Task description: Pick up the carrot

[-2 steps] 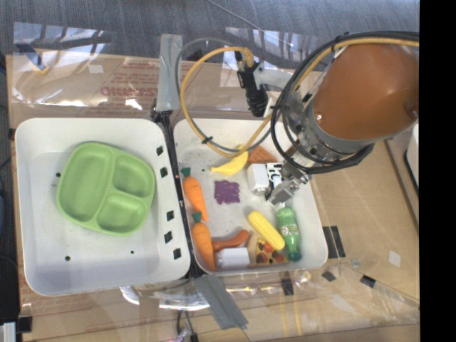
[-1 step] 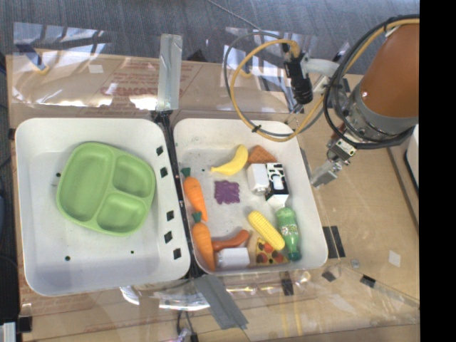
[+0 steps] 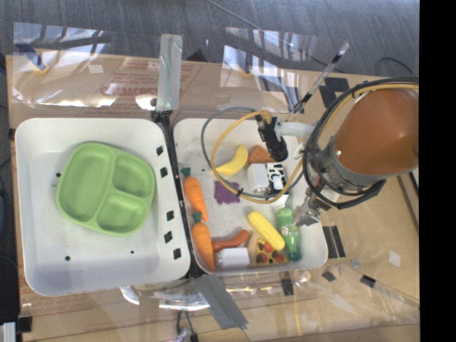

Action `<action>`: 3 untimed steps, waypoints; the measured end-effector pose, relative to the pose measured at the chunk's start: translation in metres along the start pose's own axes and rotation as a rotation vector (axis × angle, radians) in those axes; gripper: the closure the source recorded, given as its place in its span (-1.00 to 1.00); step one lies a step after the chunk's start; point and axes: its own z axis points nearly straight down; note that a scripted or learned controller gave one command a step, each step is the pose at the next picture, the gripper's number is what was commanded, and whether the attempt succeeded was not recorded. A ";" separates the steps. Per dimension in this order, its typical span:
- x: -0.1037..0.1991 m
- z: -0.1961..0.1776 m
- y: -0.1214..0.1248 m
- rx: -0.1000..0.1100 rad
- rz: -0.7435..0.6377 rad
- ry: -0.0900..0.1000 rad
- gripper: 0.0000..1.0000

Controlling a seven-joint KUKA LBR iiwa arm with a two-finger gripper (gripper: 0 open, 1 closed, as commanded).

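- Nearest the camera sat the arm's orange band [image 3: 377, 130], bulking over the right bin's right wall and hiding much of what lay beneath it.
- Below that band the gripper [image 3: 308, 212] hung by the right bin's [image 3: 187, 135] right side, just above a green bottle-like toy [image 3: 288, 230]; I could not tell whether it was open or shut.
- Two carrots lay along the right bin's left wall: one carrot [image 3: 195, 197] higher up, and a second carrot [image 3: 203, 244] below it, nearly end to end with the first.
- Between gripper and carrots were a corn cob [image 3: 265, 230], a purple toy [image 3: 226, 192], a banana [image 3: 234, 162], a white box [image 3: 258, 178] and a yellow cable loop [image 3: 214, 130].
- Risk, as I judged it: crossing the bin could knock the corn or drag the cable through the clutter.
- Both carrots hugged the wall, so one finger might strike the rim or slide off the tapered body.
- With two carrots close together, a descent between them could nudge both and grip neither.
- In the left bin, well apart, rested a green divided plate [image 3: 107, 187], not involved.
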 end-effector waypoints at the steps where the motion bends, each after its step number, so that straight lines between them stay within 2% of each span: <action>1: 0.013 -0.037 0.006 0.003 -0.156 0.008 1.00; 2: 0.032 -0.016 -0.008 0.004 -0.391 0.009 1.00; 3: 0.076 -0.070 -0.036 0.003 -0.357 0.011 1.00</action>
